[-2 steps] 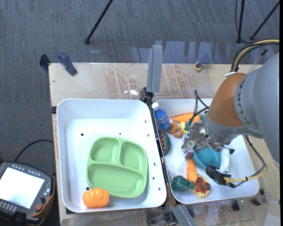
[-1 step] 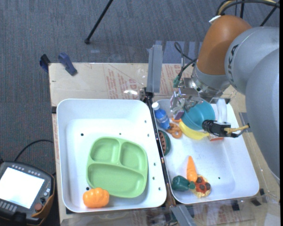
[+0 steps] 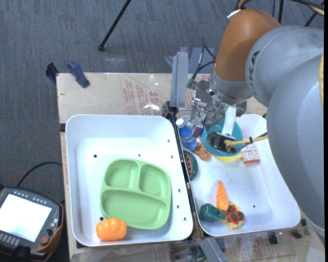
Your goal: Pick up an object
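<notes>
Gripper [image 3: 210,120] low over upper-left corner of right bin [image 3: 273,206], beside bowl [image 3: 225,144]. Finger state: cannot tell, clutter hides tips. Carrot [image 3: 222,195] at right bin bottom centre. Green tray [image 3: 135,194], orange pumpkin [image 3: 111,229] in left bin [image 3: 82,130].

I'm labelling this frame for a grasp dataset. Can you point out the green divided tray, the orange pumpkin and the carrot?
green divided tray [image 3: 135,194]: camera view, on the ridge between its compartments.
orange pumpkin [image 3: 111,229]: camera view, middle of its body.
carrot [image 3: 222,196]: camera view, mid-length of its orange body.
</notes>
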`<state>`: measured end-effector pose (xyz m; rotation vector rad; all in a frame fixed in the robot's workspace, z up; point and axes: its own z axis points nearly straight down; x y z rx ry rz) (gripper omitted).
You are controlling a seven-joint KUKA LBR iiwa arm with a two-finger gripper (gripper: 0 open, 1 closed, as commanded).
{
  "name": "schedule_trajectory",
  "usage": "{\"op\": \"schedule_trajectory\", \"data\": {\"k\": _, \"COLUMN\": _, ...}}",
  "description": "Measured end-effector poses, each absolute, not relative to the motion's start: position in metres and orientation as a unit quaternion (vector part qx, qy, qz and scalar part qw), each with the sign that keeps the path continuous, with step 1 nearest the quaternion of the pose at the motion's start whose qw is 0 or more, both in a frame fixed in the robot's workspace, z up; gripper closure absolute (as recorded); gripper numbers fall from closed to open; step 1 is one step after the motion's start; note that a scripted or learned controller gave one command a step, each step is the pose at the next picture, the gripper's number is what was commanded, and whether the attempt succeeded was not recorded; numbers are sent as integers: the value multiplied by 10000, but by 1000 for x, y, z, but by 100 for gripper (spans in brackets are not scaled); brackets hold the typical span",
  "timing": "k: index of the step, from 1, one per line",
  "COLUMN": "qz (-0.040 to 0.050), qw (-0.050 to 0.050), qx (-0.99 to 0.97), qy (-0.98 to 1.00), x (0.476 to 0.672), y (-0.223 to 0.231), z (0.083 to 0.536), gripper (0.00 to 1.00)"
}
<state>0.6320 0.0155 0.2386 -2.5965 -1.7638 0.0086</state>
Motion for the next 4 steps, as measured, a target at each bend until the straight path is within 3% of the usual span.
{"op": "schedule_trajectory", "data": {"k": 1, "qz": 46, "qw": 27, "qx": -8534, "qy": -5212, "x": 564, "y": 11, "z": 208, "gripper": 100}}
{"op": "schedule_trajectory", "data": {"k": 2, "qz": 78, "qw": 47, "qx": -8532, "qy": -5215, "x": 563, "y": 10, "z": 216, "gripper": 100}}
{"op": "schedule_trajectory", "data": {"k": 3, "qz": 50, "qw": 22, "qx": -8891, "qy": -4576, "x": 626, "y": 20, "z": 183, "gripper": 100}}
{"op": "schedule_trajectory", "data": {"k": 4, "qz": 36, "qw": 13, "qx": -9456, "qy": -3253, "x": 643, "y": 24, "z": 185, "gripper": 100}}
